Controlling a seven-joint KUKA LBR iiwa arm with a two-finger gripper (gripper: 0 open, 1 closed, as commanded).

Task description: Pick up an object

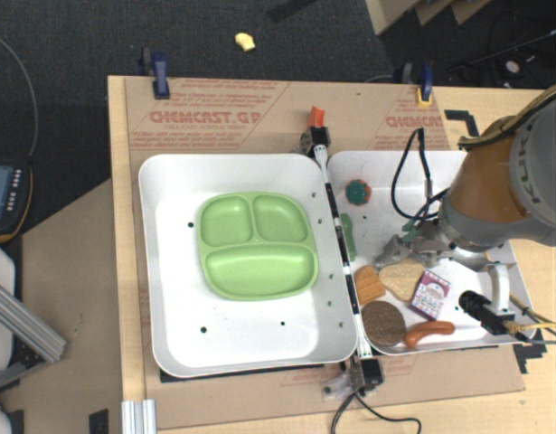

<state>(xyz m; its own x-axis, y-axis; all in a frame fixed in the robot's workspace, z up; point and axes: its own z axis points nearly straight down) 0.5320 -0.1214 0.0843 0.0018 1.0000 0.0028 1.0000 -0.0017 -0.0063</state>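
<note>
My gripper (pixel 402 248) is low in the right bin (pixel 386 165), just above a tan bread slice (pixel 401 279). Beside the bread lie an orange cracker (pixel 369 286) on its left and a purple-and-white packet (pixel 430 294) on its right. A brown round disc (pixel 382 323) and an orange sausage (pixel 429 332) rest at the bin's near edge. A small teal ball (pixel 357 191) sits toward the far left of this bin. A green strip (pixel 346 233) lies along the divider. Nothing is visibly held.
The left bin (pixel 169 269) holds a green divided plate (pixel 257 245). The grey arm with its orange band (pixel 491 181) covers the right side of the right bin. A black cable (pixel 406 174) loops over the bin's far part.
</note>
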